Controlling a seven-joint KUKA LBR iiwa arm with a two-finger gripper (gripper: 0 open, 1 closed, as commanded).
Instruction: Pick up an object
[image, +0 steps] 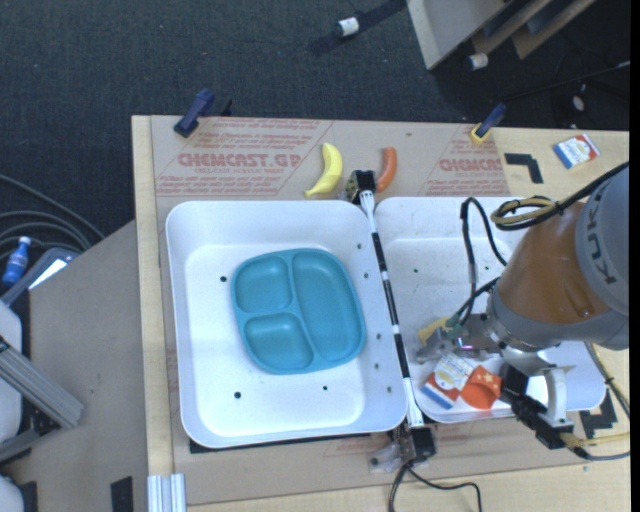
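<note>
i'm hovering my gripper (462, 340) low over the clutter (462, 382) in the right bin's (430, 240) near corner; i can't tell how it's set. i'm thinking it's best centring on one item, clear of the wall.

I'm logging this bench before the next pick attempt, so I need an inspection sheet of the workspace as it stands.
Surface: wooden bench bearing two white bins side by side.
Job's things: blue divided plate in the left bin; small orange and white items at the right bin's near edge.
Clutter: banana and orange piece behind the bins.
Claw: low over the right bin's items; grasp cannot be judged.
Cables: black cable looping along the arm.
Surroundings: dark floor, blue clamp at the bench's far edge.
</note>
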